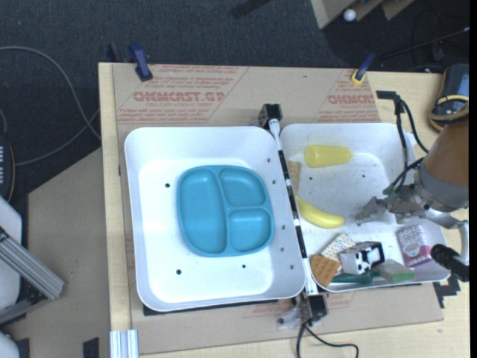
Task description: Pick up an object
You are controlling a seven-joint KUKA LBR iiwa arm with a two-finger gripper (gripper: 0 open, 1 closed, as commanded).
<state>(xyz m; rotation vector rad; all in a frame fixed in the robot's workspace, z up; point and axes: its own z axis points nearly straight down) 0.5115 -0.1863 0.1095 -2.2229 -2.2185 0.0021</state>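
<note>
From the fixed overhead camera, the left bin (pixel 149 170) carries a blue divided plate (pixel 223 209) at its centre, its three compartments bare. The right bin (pixel 339 131) sits touching the left one along a shared edge. In it, a yellow cup-like piece (pixel 326 156) lies on its side at about 11 o'clock from the bin's middle, and a yellow banana (pixel 320 215) lies at about 8 o'clock, close to the left wall. Along the near wall, from 7 to 5 o'clock, is a cluster: a tan waffle-patterned piece (pixel 328 265), a small black-and-white object (pixel 364 257), a green toothbrush-like item (pixel 365 277), and a pink-printed packet (pixel 412 245) at 4 o'clock. The arm (pixel 447 162) comes in at 3 o'clock, and its gripper (pixel 376 207) hangs low over the bin's right half, above bare white floor between the banana and the packet. Whether it is clenched or released cannot be told; nothing shows in its grasp.
</note>
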